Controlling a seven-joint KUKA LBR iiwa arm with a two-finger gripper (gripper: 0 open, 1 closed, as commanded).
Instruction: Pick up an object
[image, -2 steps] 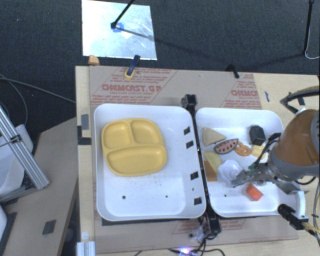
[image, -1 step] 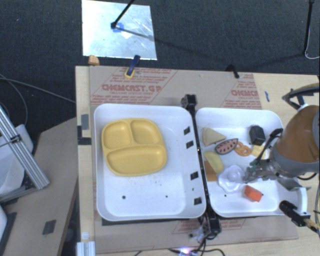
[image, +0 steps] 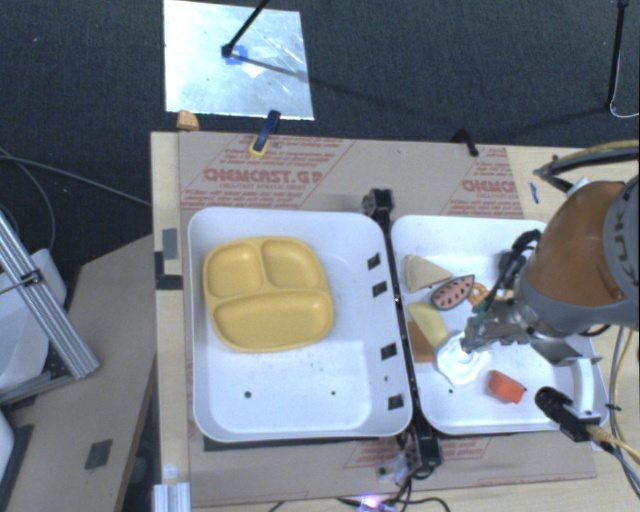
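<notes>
The gripper (image: 478, 332) is seen lowered into the right bin (image: 440, 410), right over a white object (image: 458, 365) (how far the tool is spread can't be told from this angle), with an orange block (image: 505, 387) lying just beside and the yellow tray (image: 268, 293) parked in the left bin (image: 290, 410).

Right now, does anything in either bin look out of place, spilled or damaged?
Nothing stands out. The yellow tray lies flat in the left bin, slightly turned. In the right bin small items sit loosely clustered: a pale wedge, a white piece and an orange piece. The gripper hangs over the white piece.
</notes>
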